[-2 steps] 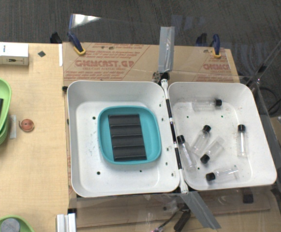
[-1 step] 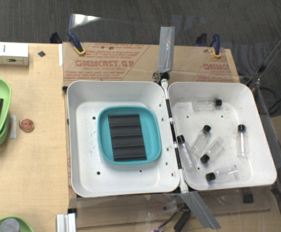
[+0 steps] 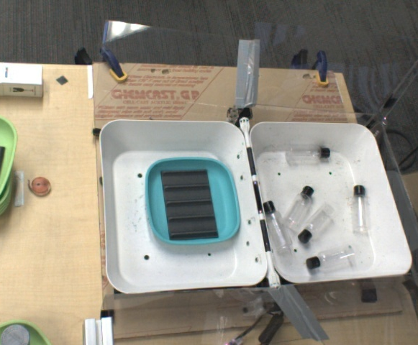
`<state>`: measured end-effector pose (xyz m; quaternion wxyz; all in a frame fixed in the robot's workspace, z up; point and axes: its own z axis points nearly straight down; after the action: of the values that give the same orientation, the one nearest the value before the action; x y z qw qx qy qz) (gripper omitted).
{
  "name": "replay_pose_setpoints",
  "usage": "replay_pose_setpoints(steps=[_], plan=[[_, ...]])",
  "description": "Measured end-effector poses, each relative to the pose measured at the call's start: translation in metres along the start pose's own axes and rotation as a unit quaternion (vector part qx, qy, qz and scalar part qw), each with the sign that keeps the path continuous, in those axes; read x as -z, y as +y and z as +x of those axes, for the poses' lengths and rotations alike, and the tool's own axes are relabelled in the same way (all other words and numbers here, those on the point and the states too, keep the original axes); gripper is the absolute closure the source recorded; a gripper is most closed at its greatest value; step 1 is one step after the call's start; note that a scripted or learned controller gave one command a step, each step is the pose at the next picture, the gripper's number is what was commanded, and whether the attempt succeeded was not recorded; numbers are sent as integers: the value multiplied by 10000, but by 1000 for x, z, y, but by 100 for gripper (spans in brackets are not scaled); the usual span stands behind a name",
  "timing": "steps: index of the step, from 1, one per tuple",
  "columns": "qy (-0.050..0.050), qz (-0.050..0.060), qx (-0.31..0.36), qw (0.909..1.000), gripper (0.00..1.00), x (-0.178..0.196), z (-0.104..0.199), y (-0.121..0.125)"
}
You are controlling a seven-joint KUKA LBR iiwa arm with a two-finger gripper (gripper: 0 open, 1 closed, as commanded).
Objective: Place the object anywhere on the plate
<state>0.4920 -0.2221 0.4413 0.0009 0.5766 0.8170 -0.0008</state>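
Clearly not begun yet: can count six capped vials (image 3: 298,207) strewn across the right bin (image 3: 385,171), well apart from the teal plate (image 3: 153,192), which sits in the middle of the left bin (image 3: 119,221) with a black ridged insert (image 3: 188,205) on it. Cannot tell how wide the claw stands or whether anything is in it. Must carry one leftward over the shared rim between bins. Probably easiest to take the lone vial (image 3: 359,210) near the right bin's right edge, lying lengthwise near-to-far, clear of neighbours; should close across its narrow width.
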Motion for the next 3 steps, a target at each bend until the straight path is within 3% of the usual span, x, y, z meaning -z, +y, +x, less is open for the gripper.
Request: replay_pose_setpoints(steps=[1, 3], plan=[[9, 11, -388, 9992, 0, 0, 4, -13], [9, 12, -389, 9992, 0, -1, 4, -12]])
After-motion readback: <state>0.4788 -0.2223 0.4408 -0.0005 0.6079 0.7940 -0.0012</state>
